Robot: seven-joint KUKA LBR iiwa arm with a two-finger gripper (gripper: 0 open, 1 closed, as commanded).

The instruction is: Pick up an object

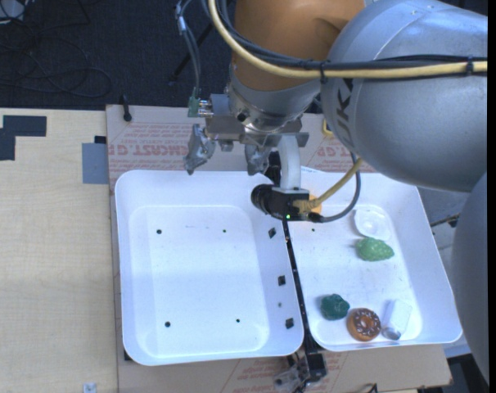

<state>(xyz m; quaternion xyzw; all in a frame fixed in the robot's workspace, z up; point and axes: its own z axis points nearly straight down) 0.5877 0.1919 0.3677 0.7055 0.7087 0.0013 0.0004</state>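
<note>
Objects in right bin (412, 219): light green lump (373, 250) near middle, dark green piece (334, 306), brown doughnut (363, 324) and white cylinder (398, 318) along front edge. Claw (228, 155) above back rim of left bin (133, 219), fingers spread apart, nothing between them. Both bins on bench (43, 260)

Two shallow white bins sit side by side on a cardboard sheet (154, 142) printed with red lettering. Left bin (133, 195): floor bare apart from small dark holes. A black divider strip (290, 273) runs between the left bin and the right bin (424, 228). Light wooden bench top (43, 260) at left carries dark rectangular patches (19, 133) at its far edge. Black cables (60, 39) lie on dark floor beyond.
</note>
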